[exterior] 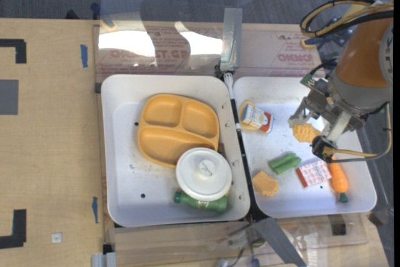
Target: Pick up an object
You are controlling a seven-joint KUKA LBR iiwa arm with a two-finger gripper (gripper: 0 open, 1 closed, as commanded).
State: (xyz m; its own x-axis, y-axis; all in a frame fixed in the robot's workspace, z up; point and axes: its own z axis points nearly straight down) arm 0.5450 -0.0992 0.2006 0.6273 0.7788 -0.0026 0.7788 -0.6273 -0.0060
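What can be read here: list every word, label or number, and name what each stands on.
Nothing can be read for certain.
Red print on the cardboard strip along the back: blurred, unreadable.
Print on the white, yellow and red packet: too small to read.
Print on the red and white packet: too small to read.

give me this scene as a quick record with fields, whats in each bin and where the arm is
left bin: yellow divided plate; white round container overlapping the plate's near edge; green bottle lying on its side
right bin: small carton; crinkled yellow piece; green vegetable; yellow wedge; red and white packet; carrot
end effector: over the right bin, beside the crinkled yellow piece
grasp: cannot tell from this view
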